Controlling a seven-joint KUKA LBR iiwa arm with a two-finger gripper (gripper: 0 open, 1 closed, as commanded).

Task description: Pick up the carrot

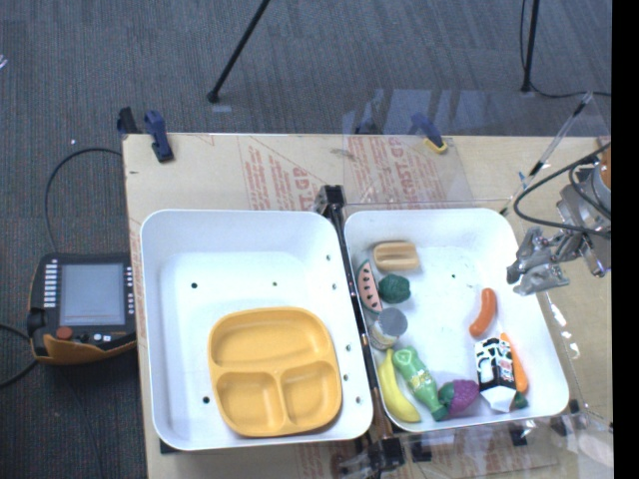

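White right bin (439, 223) holds slim orange carrot (514, 361).

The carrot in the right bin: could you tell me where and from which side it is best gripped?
Probably from above, at the carrot's upper orange half. It lies flat by the bin's right wall, and the black-and-white carton crowds its left side, leaving little room lower down.

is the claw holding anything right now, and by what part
Nothing is held. The claw hangs at the right bin's edge; the carrot lies in that bin, untouched.
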